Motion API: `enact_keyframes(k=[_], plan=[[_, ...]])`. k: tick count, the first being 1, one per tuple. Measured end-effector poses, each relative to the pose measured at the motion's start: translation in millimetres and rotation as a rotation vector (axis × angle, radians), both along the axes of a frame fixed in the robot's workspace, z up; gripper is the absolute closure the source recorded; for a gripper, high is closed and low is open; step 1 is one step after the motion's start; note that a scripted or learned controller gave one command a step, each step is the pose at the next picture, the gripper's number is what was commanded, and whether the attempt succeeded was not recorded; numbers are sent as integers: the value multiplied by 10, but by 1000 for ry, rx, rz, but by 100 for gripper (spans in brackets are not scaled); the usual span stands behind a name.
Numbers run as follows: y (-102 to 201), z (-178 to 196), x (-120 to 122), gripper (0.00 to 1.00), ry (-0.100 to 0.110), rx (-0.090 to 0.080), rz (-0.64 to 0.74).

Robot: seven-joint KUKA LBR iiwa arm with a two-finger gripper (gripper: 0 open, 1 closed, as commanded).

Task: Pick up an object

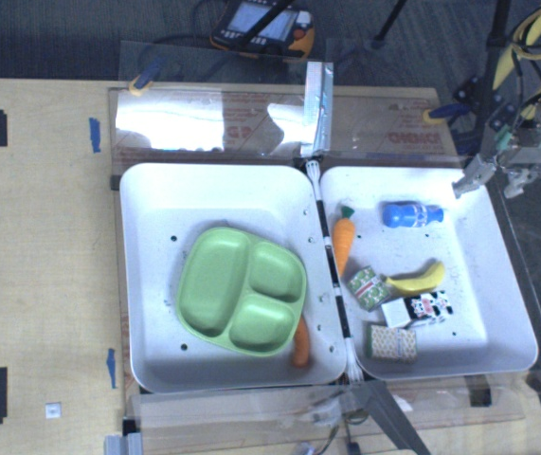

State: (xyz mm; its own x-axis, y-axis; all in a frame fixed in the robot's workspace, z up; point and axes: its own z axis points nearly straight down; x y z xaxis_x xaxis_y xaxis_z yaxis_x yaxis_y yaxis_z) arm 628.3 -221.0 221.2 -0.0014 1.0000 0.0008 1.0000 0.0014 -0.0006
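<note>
The right bin (pixel 497 254) holds a blue bottle (pixel 412 215) lying on its side, a carrot (pixel 344 240) by the divider, a banana (pixel 419 278), a green packet (pixel 367 287), a black-and-white carton (pixel 423 308) and a small tan box (pixel 392 342). My gripper (pixel 491 184) hangs over that bin's far right corner, above and to the right of the blue bottle. Its two fingers stand apart with nothing between them.
The left bin (pixel 147 207) holds a green divided plate (pixel 242 290) and a second carrot (pixel 300 342) against its right wall. A clear plastic panel (pixel 213 121) stands behind the bins. Cables and stands crowd the upper right.
</note>
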Motion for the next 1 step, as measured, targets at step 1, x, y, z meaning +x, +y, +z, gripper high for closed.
enact_keyframes(k=[1], plan=[[293,-1081,-115,0,-2,-1,33]])
